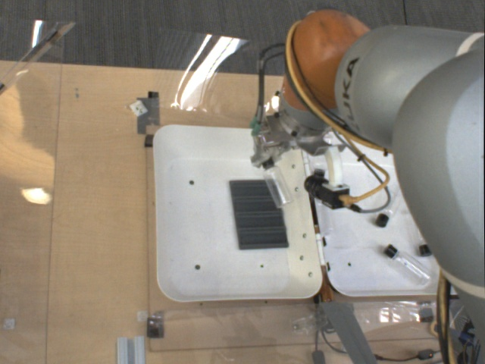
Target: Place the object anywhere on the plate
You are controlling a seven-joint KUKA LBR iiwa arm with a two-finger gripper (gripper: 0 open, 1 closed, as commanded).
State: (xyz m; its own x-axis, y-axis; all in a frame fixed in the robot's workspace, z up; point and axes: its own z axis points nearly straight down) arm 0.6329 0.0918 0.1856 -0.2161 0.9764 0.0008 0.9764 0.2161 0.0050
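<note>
A dark grey ribbed plate [258, 214] lies flat in the middle of the left white bin [189, 241]. My gripper [267, 160] hangs over the far right part of that bin, just above the plate's far right corner. A clear tube-like object [276, 188] slants down from the gripper and reaches over the plate's upper right edge. Whether it is held or resting there is hidden by the wrist and the angle.
The right bin [356, 275] holds a clear vial with a black cap [404, 262] and two small black pieces [382, 220] [423, 250]. The large grey arm covers most of that bin. Black and yellow cables [333, 193] hang over the divider between the bins.
</note>
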